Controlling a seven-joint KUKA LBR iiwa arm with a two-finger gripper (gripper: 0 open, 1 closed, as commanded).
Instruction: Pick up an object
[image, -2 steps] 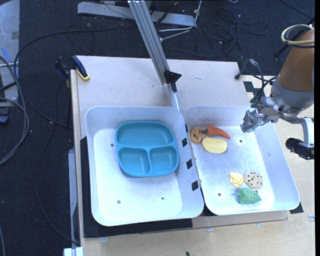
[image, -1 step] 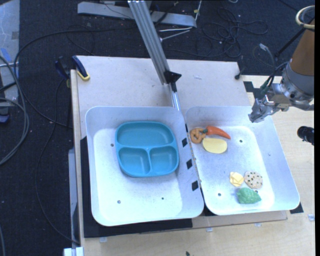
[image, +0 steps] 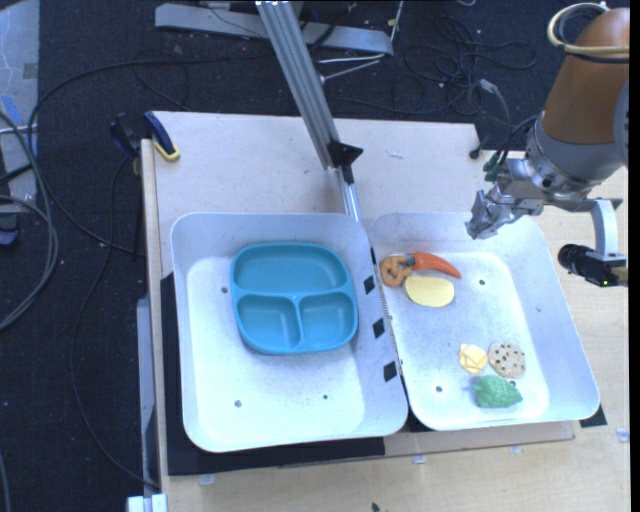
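Hovered above the far edge of the right bin (image: 560, 330), gripper (image: 482, 224) pointed down; fingers too small and blurred to tell open or closed, nothing seen held. Lay just to the near left: carrot (image: 437, 263), pretzel (image: 395, 270), yellow piece (image: 430, 292). Approach step, by the look of it. Called next for a short move toward the carrot cluster, then a descent.

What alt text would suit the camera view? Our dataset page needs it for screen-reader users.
A grey arm's gripper hovers at the far edge of the right white bin, which holds a carrot, pretzel, yellow slice, cookie and green piece. The left bin holds a blue divided plate.
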